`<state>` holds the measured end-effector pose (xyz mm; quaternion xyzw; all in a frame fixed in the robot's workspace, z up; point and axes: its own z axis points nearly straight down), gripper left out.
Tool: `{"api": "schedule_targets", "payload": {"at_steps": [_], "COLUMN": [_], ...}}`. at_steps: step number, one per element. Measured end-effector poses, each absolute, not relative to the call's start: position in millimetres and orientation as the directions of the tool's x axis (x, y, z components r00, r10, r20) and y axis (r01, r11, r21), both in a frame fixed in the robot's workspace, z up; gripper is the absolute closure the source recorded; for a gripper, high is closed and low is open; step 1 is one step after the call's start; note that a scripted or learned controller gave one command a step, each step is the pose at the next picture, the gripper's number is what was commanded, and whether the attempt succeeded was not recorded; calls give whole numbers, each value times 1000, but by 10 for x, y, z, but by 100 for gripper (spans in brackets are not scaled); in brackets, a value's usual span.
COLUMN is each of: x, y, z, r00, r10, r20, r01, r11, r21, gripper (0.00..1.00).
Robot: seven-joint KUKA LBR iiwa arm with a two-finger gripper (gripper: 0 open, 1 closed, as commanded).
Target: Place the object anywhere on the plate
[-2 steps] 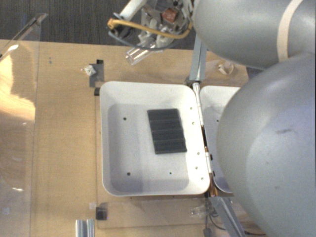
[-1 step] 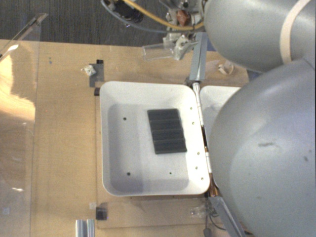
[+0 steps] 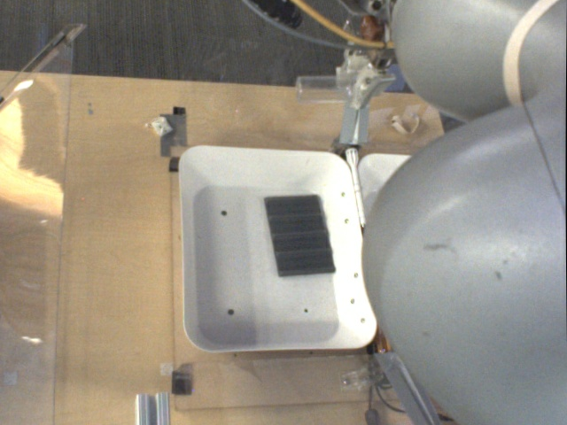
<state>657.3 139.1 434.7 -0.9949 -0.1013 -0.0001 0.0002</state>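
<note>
The left bin (image 3: 190, 237) sat on the bench (image 3: 115, 237) and held one thing: a dark ribbed slab (image 3: 299, 235). The slab lay flat on the bin's floor, right of the bin's middle and nearer its far wall than its near wall, with its long sides tilted a little against the bin's walls. It touched no wall. Whether it was the plate or the object could not be told.

The arm (image 3: 469, 282) loomed large to the right of the bin, its grey body overlapping the bin's right rim and covering most of the right bin (image 3: 381, 171), of which a far-left corner showed. The gripper's state, open or closed, could not be told.

Beyond the bin's far right corner stood a clear bracket (image 3: 341, 87), with a yellow cable (image 3: 301, 11) looping past it. A small black block (image 3: 177, 115) stood off the bin's far left corner and another (image 3: 182, 381) off its near left corner. Left of the bin a clear sheet (image 3: 35, 193) stood on the bench.
</note>
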Motion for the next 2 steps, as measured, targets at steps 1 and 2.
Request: {"api": "schedule_targets", "payload": {"at_steps": [1, 2], "x": [6542, 6580], "y": [1925, 2356], "z": [4082, 3665], "r00": [916, 714], "r10": [402, 700], "r20": [-2, -3], "r01": [402, 700], "r11": [-916, -714], "r21": [0, -1], "gripper": [100, 100]}}
